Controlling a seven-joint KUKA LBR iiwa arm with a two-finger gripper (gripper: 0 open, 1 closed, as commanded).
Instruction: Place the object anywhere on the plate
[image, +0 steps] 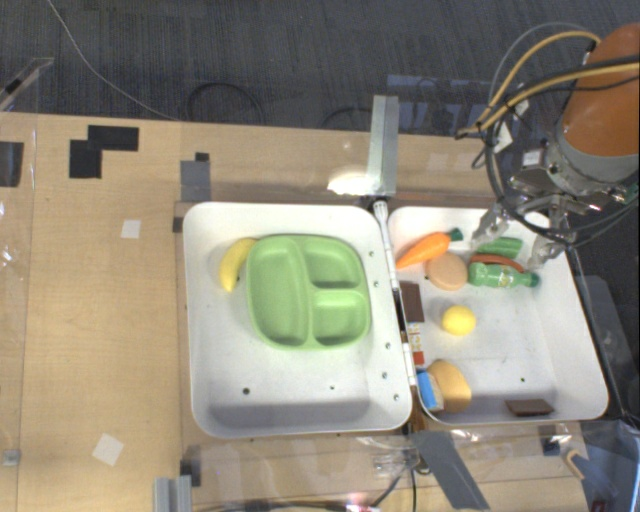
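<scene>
Dark grey ribbed carpet floor (250, 60) is running along the top, with a thin pale cable (100, 70) trailing over it. Below that a light wooden benchtop (90, 330) is taking up most of the left side — black square markers (100, 148) sitting near its far corner, glare bouncing off a clear plastic sheet (20, 250) lying over it.
</scene>
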